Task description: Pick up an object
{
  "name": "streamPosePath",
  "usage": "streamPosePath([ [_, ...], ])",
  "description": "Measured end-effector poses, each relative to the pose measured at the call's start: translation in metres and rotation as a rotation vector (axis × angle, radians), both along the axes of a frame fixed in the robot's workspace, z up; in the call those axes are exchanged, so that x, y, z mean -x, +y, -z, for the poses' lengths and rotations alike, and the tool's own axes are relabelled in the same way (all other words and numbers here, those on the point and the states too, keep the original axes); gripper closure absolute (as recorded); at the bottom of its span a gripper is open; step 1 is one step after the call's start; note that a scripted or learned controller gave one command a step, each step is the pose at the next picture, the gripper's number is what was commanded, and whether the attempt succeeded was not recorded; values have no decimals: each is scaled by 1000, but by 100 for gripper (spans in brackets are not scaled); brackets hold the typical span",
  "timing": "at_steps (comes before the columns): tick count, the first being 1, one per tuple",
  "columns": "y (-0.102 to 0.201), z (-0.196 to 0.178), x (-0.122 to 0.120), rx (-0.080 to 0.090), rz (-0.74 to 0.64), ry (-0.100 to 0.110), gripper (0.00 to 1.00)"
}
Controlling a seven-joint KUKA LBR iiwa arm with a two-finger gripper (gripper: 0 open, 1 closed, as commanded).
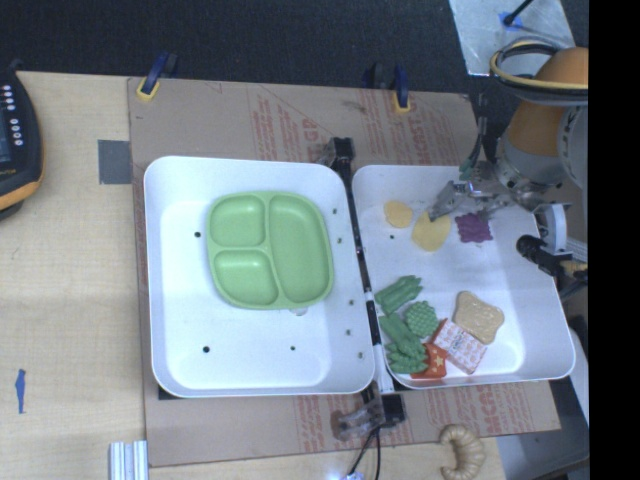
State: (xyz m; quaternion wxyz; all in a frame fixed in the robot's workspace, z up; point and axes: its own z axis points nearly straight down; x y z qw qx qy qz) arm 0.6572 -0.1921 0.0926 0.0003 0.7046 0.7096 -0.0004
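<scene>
A: Notes from beside the counter (70,268). Two white bins side by side on a brown cardboard sheet (250,118). The left bin (180,368) carries a green divided plate (270,249), three compartments, lying flat near the middle.

B: And the right bin (530,358)?

A: Crowded. Near its far edge, a small round yellow piece (398,214), a larger yellow piece (432,234) just beside it, and a purple lump (474,229) to the right of those. At the near side, green leafy toy pieces (405,323) piled against the left wall, a tan bread-shaped slice (478,317), and a red-and-white packet (455,349) touching the greens and the slice.

B: Where is the tool?

A: The tool (468,196) hangs over the far end of the right bin, above the larger yellow piece and the purple lump (the arm (545,88) behind it comes in from the right). I cannot tell whether its fingers are apart or together; they are dark and blurred from here. Nothing visibly between them.

B: Anything around the bins?

A: Blue clamps (402,90) pin the cardboard's far edge, a black-and-orange handset (15,138) lies at the far left, a tan curled object (463,450) lies at the near edge.

B: Any writing?

A: Red print on the cardboard, too faint to read. The packet's marks are too small as well.
</scene>
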Motion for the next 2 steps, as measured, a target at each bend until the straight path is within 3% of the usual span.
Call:
streamPosePath([
  [1, -20, -3, 26, -1, 5, 6, 0],
  [2, -20, 0, 0, -1, 2, 0, 0],
])
